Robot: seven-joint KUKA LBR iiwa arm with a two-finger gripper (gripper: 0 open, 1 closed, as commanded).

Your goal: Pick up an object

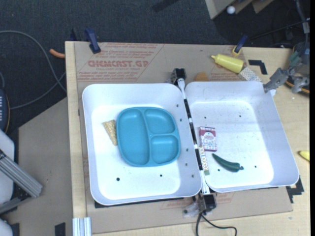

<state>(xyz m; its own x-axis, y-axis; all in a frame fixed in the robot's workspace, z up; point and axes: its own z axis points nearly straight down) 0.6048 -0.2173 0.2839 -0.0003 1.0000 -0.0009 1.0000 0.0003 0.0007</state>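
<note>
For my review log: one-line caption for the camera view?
Blue plate in left bin; green pepper and small packet in right bin.

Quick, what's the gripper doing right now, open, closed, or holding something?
Gripper: at the right bin's far right corner, nothing seen held; open or closed cannot be told.

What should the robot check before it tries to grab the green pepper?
1. Green pepper lying in the right bin: ok.
2. Nothing on top of the pepper: ok.
3. Small card packet apart from the pepper: ok, close but not touching.
4. Pincer above the pepper: not ok, it sits at the bin's far right corner.
5. Pincer open and ready: cannot tell.
6. Blue divided plate out of the way in the left bin: ok.
</note>
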